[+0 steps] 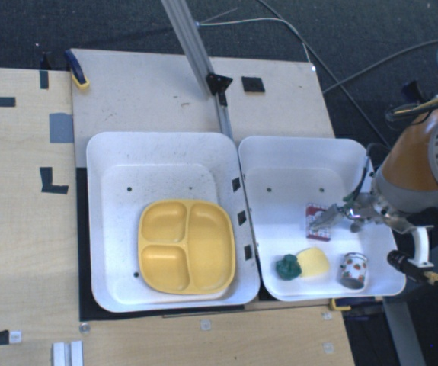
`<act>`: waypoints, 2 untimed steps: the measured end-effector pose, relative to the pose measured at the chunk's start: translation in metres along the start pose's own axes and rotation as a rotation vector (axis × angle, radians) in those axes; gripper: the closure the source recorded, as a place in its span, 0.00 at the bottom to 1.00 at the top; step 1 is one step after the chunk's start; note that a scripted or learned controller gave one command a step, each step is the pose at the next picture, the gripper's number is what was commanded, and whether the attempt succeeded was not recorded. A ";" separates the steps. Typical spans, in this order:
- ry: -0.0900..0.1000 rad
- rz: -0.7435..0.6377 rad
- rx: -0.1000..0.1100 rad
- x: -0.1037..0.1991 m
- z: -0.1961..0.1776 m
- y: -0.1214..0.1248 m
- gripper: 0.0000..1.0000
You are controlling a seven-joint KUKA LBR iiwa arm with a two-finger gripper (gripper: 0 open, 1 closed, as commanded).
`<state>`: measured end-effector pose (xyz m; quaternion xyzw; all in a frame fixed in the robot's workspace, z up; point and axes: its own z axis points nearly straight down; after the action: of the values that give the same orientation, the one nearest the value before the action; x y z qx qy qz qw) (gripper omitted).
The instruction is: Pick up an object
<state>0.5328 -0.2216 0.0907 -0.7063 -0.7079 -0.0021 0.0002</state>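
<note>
- Right bin (295, 142) holds four small things, any of which would do for the pick: red packet (318, 232) around its middle, green lump (287, 267) and yellow lump (313, 262) touching each other by its near wall, can (353, 270) in its near right corner
- Gripper (334, 218) sits low inside the right bin, right of centre, at the packet's right edge; looks to be touching or overlapping it, can't be sure
- Gripper width: cannot tell, metal parts blur into the packet and the white floor; no clear sign that anything is held
- Arm (413, 162) comes in over the right bin's right wall, with the orange band above that wall
- Left bin (158, 139) butts against the right bin's left wall and carries a yellow plate (187, 246); well away from the gripper, likely not the target
- Judged step: at or near the grasp on the packet, lift not yet done
- Risk: packet looks flat and thin, so a closing gripper may scrape the floor of the right bin and come up with nothing
- Risk: contact seems to be on the packet's edge, not its middle, so it may get pushed toward the right bin's left wall or flip out on lift
- Risk: thin wrapper could slip or hang crooked if only a corner is pinched
- Risk: arm is close to the right bin's right wall, so a low pull-back may nudge the bin on the surface (150, 90)
- Lumps and can sit apart from the gripper, so a bump is less likely
</note>
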 end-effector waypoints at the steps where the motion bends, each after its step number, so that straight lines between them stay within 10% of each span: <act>1: -0.005 -0.001 -0.015 0.000 -0.015 0.005 1.00; 2: -0.004 0.000 0.000 0.011 -0.069 0.006 1.00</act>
<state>0.5384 -0.2109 0.1593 -0.7062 -0.7080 -0.0005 -0.0013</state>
